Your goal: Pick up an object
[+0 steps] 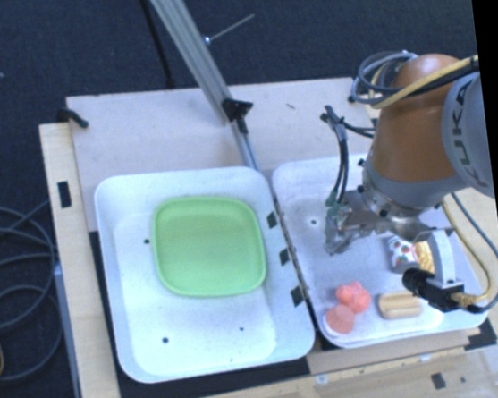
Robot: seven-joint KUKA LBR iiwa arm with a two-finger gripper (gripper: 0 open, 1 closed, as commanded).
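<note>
The end effector (336,235) hung low over bare floor in the right bin (294,188), apparently poised to reach down, though whether it was open or gripping anything could not be told. The likely targets, a pink piece (354,297), a red round piece (340,319) and a tan roll (399,305), crowded the near wall, leaving little room there, while the green plate (209,245) sat alone in the left bin (128,280).

Dark carpet floor (50,47) w/ black cables (4,260) at left. Pale wood bench (150,129) on it; grey metal pole (190,48) slants across top.
</note>
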